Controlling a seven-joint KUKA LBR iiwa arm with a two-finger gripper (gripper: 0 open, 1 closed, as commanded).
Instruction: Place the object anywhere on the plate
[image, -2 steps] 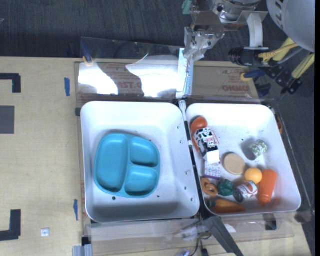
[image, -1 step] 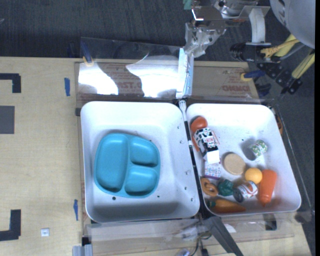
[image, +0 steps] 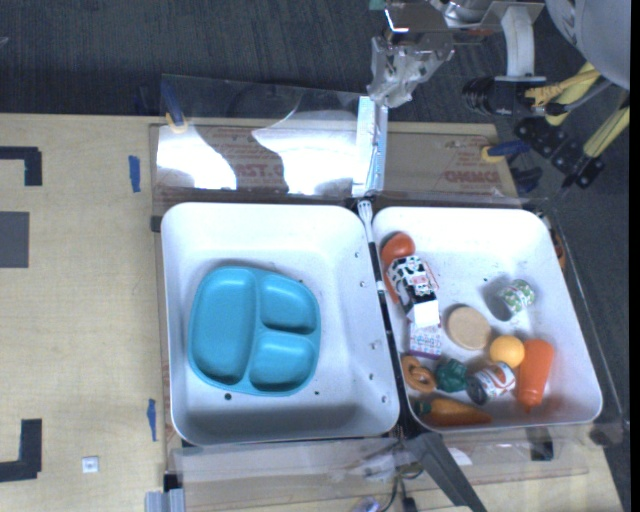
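A light blue plate (image: 255, 330) with three compartments lies in the left white bin (image: 190, 235). The right white bin (image: 530, 235) holds several small objects: a red tomato (image: 397, 247), a black-and-white carton (image: 412, 278), a tan disc (image: 467, 326), an orange ball (image: 507, 351), a red-orange pepper (image: 537, 372) and a carrot (image: 455, 408). My gripper (image: 397, 80) hangs at the top of the camera view, beyond the far rims of both bins, above the line of the divider between them. It is well apart from the plate and the objects.
A shiny foil-wrapped ball (image: 517, 296), a pretzel (image: 418, 377), a green piece (image: 452, 375) and a small can (image: 493, 380) also crowd the right bin. A clear upright panel (image: 270, 150) stands behind the left bin. Cables and yellow hoses (image: 560, 110) lie at the top right.
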